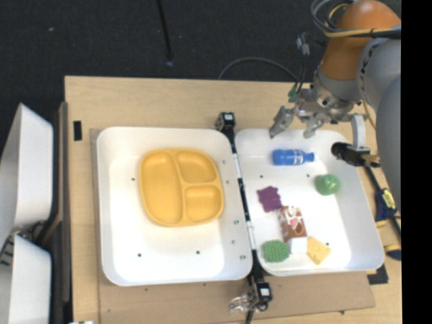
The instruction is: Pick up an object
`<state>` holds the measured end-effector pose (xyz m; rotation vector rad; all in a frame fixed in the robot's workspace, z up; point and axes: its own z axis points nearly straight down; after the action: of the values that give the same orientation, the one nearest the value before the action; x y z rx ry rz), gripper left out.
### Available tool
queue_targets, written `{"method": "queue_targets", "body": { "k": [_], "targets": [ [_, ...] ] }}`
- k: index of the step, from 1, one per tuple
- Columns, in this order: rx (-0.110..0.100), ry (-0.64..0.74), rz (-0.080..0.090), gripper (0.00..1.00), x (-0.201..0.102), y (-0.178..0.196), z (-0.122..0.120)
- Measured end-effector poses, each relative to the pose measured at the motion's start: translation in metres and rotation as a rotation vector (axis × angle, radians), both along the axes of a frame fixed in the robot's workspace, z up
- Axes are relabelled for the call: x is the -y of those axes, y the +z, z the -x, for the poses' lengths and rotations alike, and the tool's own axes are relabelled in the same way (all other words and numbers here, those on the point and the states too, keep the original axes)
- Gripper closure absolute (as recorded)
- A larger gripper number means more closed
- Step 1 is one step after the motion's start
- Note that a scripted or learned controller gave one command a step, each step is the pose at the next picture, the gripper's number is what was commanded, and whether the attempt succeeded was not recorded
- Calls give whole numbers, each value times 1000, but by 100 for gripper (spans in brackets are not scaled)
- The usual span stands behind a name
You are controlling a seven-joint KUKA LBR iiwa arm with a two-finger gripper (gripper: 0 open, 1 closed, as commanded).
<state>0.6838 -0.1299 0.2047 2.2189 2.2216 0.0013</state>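
My gripper (pixel 295 126) hangs open over the far edge of the right bin (pixel 351 248), with nothing between its fingers. Just below it a blue bottle (pixel 291 157) lies on its side. Farther right in the same bin sits a green ball (pixel 328 184). A purple piece (pixel 269 198) lies near the bin's middle, with a brown and white packet (pixel 293 223) below it. Along the near edge rest a green round object (pixel 275 250) and a yellow wedge (pixel 317 250).
The left bin (pixel 121 248) holds a yellow divided plate (pixel 181 185). Black clips (pixel 225 121) sit where the two bins meet, at the far and near ends. White boxes (pixel 27 174) stand off the bench's left side.
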Motion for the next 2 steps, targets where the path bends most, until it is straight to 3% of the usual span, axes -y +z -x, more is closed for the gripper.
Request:
{"method": "queue_targets", "body": {
  "k": [2],
  "targets": [
    [-1, 0, 2, 0, 13, -105, -4]
  ]
}}
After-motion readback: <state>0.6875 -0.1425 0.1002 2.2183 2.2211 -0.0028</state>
